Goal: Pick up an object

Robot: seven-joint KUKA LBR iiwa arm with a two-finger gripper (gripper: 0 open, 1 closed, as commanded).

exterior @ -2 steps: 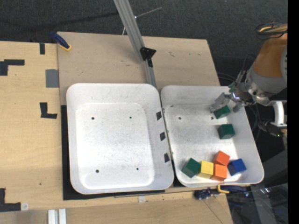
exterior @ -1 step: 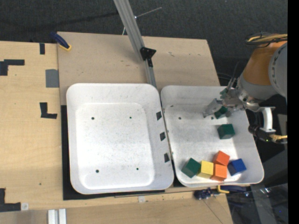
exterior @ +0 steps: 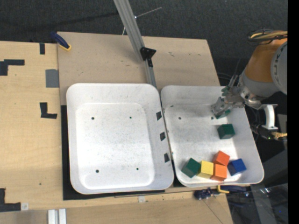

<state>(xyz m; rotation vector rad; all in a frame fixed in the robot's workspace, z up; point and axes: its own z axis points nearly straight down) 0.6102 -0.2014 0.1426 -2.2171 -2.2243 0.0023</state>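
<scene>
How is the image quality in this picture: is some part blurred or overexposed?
In the camera view, the light is even and soft; the left bin is slightly washed out; the blocks, such as the lone green block, look soft-edged, and the gripper is blurred, so its fine detail is unreadable.

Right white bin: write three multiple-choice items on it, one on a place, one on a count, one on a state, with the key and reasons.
1. Where does the lone dark green cube lie in the right shallow white bin?
A. In the front cluster
B. Apart, just below the two-finger gripper
C. In the left shallow white bin

2. How many orange cubes are in the front cluster?
A. None
B. Two
C. Five

3. How does the lone dark green cube stand?
A. Resting on the bin floor
B. Stacked on the blue cube
C. Lifted above the bench

Key: 1 B, it sits alone under the gripper; 2 B, the orange cubes sit together beside the yellow cube; 3 A, it lies flat on the floor.
</scene>
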